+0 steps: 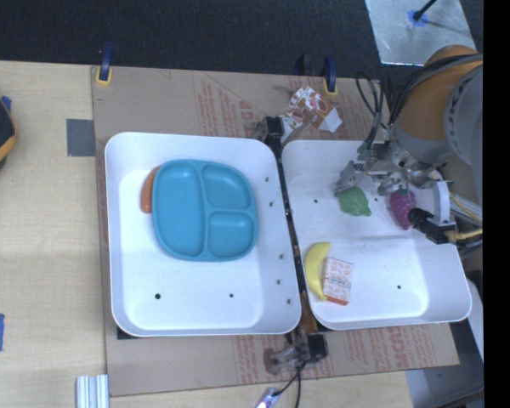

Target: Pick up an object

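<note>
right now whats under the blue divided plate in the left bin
An orange object pokes out from beneath the blue divided plate at its left edge. The plate covers the rest, so I cannot identify it.

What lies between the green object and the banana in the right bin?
In the camera view, only bare white bin floor lies between the green object and the banana; the small packet sits beside the banana.

Blue divided plate (206,209), yellow banana (315,267), green lump (354,201), purple piece (400,206), white bins (132,253).
</note>
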You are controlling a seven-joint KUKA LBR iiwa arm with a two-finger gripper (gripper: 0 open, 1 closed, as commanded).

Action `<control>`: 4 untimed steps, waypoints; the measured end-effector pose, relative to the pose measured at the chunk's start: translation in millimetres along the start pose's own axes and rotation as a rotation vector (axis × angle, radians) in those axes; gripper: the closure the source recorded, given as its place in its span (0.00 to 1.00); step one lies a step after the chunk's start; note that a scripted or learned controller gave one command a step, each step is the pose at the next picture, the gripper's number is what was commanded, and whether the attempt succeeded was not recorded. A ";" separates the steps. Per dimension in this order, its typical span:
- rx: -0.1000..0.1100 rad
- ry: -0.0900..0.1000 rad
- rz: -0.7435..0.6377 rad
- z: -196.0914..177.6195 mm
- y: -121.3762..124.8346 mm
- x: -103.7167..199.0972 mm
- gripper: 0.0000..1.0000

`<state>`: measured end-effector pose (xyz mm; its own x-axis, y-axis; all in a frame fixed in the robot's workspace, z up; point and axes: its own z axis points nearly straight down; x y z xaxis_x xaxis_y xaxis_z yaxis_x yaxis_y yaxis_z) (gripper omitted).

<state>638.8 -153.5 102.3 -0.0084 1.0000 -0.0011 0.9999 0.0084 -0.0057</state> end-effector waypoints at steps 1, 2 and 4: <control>-0.003 0.000 0.002 10.1 4.3 -1.7 0.00; -0.004 0.001 0.003 9.9 17.8 -10.6 0.00; 0.000 0.000 0.004 -0.1 -2.8 -4.9 1.00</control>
<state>636.0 -158.4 102.4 -0.0045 1.0000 -0.0015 1.0000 0.0045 -0.0054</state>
